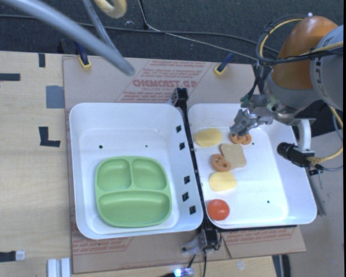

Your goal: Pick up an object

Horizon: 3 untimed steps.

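Two white bins sit side by side on the worktop [23,154], meeting along a black-clipped seam down the middle. The left bin [83,120] carries a green divided plate [132,190] set toward its near side, leaving bare floor along the far and left walls. In the right bin [277,178], the food pieces cluster against the left half: a pale yellow piece [208,137] near the seam, a tan slice [234,155] just beside an orange ring [221,163], another yellow piece [222,181] below them, and a red tomato-like ball [218,209] close to the near-left corner. The bin's right half and near-right corner are open floor.

The arm [311,56] comes in from the right over the far-right rim, its wrist bent downward. The gripper [242,126] hangs low over a second orange ring [240,137] near the bin's far middle, appearing to touch it. Whether its fingers are spread or closed cannot be told, nor whether anything is grasped.
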Each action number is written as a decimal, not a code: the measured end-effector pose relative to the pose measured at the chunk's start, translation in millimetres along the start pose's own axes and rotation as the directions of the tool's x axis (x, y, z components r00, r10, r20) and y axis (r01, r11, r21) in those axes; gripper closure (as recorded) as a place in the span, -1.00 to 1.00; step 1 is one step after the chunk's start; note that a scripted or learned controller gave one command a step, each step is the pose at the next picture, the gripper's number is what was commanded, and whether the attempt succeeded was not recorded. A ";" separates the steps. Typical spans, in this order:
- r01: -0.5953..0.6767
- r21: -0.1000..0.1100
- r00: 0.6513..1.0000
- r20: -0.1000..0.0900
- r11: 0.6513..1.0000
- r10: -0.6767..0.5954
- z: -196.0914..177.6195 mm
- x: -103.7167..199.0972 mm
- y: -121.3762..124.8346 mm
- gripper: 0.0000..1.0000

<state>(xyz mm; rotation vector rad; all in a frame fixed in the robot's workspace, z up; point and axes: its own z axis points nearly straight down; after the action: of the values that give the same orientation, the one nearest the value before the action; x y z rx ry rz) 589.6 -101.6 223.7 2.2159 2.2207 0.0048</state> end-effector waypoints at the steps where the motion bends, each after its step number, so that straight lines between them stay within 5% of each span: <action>1: -0.001 0.007 1.000 0.000 1.000 0.001 12.4 0.2 -0.2 1.00; 3: 0.006 0.006 1.000 -0.003 1.000 -0.006 16.0 112.5 15.4 1.00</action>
<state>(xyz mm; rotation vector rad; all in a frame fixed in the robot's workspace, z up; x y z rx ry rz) 604.9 10.9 207.7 2.2139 2.2318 0.0007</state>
